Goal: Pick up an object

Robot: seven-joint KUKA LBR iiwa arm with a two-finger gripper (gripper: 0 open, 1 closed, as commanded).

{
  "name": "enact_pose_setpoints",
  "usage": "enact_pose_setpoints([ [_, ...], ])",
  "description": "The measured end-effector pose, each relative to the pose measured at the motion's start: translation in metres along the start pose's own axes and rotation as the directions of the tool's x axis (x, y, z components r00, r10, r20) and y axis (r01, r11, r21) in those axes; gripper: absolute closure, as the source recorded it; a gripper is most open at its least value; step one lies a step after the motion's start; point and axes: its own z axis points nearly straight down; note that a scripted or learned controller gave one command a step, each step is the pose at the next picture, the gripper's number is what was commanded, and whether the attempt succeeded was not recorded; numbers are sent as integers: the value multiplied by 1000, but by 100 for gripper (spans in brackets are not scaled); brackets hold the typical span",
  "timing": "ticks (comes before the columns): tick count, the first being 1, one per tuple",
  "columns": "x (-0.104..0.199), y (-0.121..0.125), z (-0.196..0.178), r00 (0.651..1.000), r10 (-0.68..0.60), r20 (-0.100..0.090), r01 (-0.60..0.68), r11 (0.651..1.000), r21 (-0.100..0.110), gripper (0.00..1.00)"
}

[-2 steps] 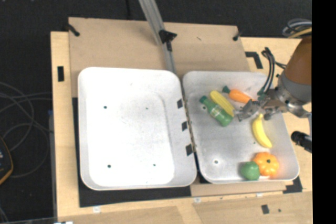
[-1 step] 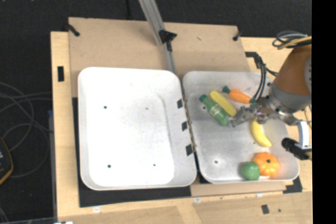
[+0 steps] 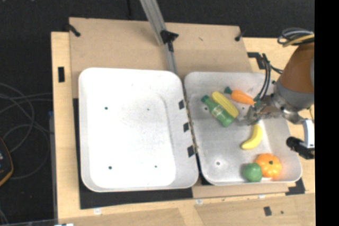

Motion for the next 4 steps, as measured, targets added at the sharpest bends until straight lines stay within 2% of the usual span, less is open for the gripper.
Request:
enact_pose_setpoints([
  [1,-6,7,-45,1000,0,-2,0,1000,5,100],
  [2,-10,-2,-98,1000,1,-1,-1,1000,5,100],
  [3,-11,-2,-96,1000,0,-2,0,1000,9,100],
  [4,36,9,-109,1000,-4,-4,4,1000,8,100],
])
